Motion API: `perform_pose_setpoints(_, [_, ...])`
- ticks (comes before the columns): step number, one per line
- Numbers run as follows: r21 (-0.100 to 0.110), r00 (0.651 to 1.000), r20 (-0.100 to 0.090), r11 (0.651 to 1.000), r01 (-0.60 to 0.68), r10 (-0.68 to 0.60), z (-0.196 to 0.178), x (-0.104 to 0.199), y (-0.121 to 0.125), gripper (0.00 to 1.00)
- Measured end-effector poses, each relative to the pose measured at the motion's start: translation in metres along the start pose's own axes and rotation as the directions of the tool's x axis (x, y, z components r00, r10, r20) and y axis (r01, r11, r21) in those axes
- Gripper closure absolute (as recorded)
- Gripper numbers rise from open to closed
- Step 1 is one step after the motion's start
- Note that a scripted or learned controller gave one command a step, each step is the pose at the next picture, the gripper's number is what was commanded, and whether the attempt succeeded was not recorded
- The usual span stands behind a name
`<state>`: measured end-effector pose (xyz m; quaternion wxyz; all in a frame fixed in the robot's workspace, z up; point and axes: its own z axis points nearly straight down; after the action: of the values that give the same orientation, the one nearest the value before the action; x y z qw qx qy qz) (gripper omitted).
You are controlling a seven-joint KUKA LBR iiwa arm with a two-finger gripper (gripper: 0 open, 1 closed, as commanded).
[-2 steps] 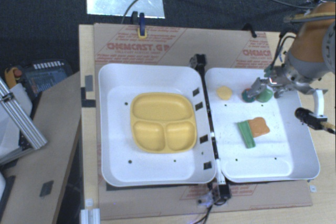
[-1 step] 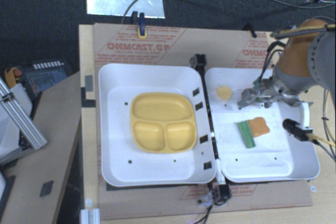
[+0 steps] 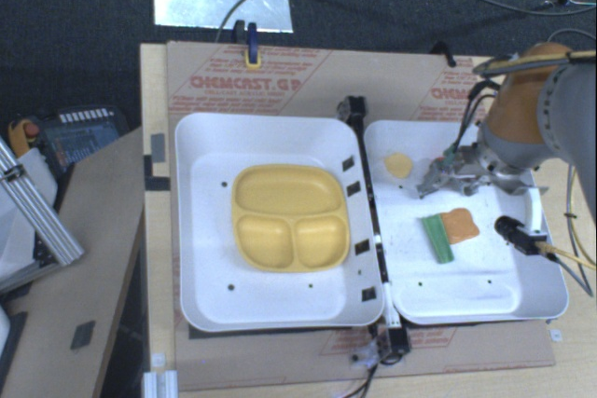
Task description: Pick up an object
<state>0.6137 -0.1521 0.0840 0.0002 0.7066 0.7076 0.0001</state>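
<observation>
In the right bin, toward its far side, the gripper hangs low over the bin floor; whether it is open or closed cannot be told, and nothing is seen in its grasp. Just to its left lies a pale yellow disc, apart from it. Nearer, in the middle of the bin, a green block lies touching an orange piece on its right; both sit clear of the gripper, with nothing over them. The left bin holds a yellow divided tray at its centre. Both bins rest on a cardboard sheet.
</observation>
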Motion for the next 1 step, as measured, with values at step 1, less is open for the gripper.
perform_pose_setpoints(1, [-0.004,1.0,0.001,1.0,-0.001,0.001,-0.0119,-0.0004,0.0011,1.0])
